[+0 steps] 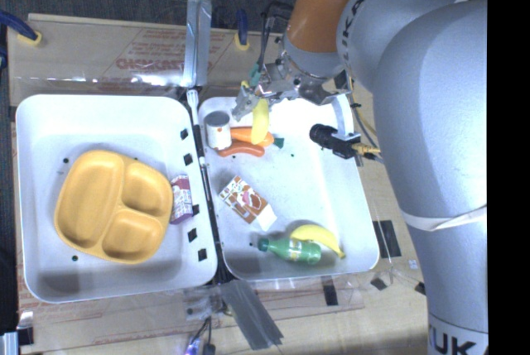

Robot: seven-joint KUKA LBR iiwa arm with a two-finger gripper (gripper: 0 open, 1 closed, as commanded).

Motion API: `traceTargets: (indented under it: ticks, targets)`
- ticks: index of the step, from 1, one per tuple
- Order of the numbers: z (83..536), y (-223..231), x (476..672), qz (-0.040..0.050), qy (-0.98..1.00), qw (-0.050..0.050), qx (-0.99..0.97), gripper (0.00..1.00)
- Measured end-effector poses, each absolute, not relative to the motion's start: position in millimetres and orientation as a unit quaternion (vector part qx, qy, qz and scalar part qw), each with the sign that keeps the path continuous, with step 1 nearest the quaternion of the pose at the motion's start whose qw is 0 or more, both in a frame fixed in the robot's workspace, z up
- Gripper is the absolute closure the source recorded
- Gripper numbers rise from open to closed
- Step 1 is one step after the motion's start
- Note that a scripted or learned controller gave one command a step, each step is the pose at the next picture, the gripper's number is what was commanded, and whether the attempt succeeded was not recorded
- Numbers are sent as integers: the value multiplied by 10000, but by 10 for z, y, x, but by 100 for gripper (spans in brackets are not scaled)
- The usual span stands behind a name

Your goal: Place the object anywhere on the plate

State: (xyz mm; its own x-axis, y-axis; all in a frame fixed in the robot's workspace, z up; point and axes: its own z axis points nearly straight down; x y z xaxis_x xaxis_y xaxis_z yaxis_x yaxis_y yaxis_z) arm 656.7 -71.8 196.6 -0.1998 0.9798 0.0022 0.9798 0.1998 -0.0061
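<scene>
Over the right bin's far end hangs the arm, smooth grey casing with a glossy orange band, its tool pointing down at the bin's upper left corner. Between the tool's fingers shows a long, pale yellow piece, a corn cob by its shape, standing nearly upright with its lower end just above an orange carrot; the tool looks clamped on it. Beside the carrot lies a curved reddish sausage, touching it, and a small grey can stands at their left. A black cylindrical fitting juts out near the wrist.

Nearer in the same bin lie a flat printed packet, rectangular with a white end, a green plastic bottle on its side, and a smooth yellow banana touching the bottle.

The left bin holds the plate, a matte mustard-yellow tray with rounded corners and three shallow compartments. A small dark red wrapper sits just beside its right edge. Both bins are shallow white plastic, resting on a worktop covered with brown cardboard.
</scene>
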Motion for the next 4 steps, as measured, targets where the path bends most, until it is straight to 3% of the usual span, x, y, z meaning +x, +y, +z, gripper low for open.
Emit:
traceTargets:
  ticks: [1, 2, 3, 4]
  targets:
    - [1893, -1, 6035, 22, -8002, 26, -5997, 100]
    - [2134, 368, 5337, 23, -7863, 23, -6179, 100]
    - [2134, 362, 5338, 23, -7860, 21, -6183, 0]
    - [2290, -309, 4763, 24, -7200, 27, -6940, 0]
